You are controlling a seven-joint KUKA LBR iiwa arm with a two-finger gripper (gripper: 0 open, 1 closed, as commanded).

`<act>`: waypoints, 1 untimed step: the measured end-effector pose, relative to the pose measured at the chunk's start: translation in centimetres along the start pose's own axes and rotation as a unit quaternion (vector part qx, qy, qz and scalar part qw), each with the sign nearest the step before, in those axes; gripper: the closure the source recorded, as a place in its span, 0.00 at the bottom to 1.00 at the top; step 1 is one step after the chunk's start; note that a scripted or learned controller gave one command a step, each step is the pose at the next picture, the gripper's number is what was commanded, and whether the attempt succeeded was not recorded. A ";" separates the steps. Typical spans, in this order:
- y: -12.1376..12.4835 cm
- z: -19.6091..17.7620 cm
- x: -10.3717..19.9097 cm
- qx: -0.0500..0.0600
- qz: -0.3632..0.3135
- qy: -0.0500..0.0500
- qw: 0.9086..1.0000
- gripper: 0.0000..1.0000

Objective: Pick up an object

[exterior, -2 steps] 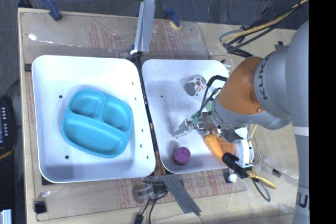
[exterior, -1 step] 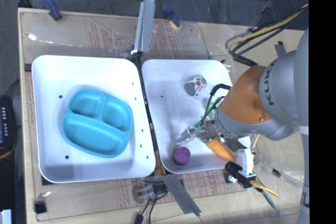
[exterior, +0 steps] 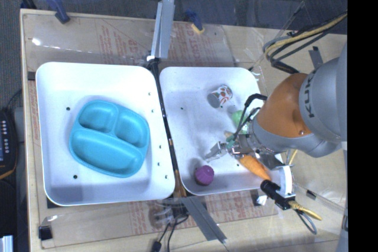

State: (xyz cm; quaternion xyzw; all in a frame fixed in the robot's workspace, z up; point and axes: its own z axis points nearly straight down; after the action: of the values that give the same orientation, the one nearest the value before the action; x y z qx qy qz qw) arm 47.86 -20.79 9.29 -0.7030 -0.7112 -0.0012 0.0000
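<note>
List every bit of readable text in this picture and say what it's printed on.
"KU": white letters on the arm, the rest cut off.
Faint red print on the bench: too blurred to read.
Pattern on the small cup: nothing legible.

Grey arm point(exterior: 328, 104) with an orange band — black lettering, black and yellow cables trailing.

The right bin point(exterior: 177, 127) has lots of open floor on its left side and in the middle. Near its right wall things are crowded: a small cup point(exterior: 221, 96), a green thing point(exterior: 240, 117), an orange carrot point(exterior: 255, 166) and a purple ball point(exterior: 204, 174). In the left bin point(exterior: 53, 127) a big blue tray point(exterior: 110, 137) takes up the middle, with room around it.
</note>
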 end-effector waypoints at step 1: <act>9.6 0.1 0.6 0.002 0.001 0.000 1.000 0.00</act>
State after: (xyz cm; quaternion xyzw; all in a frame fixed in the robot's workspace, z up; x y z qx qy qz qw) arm 57.42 -20.07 9.17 -0.7040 -0.7102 0.0003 0.0013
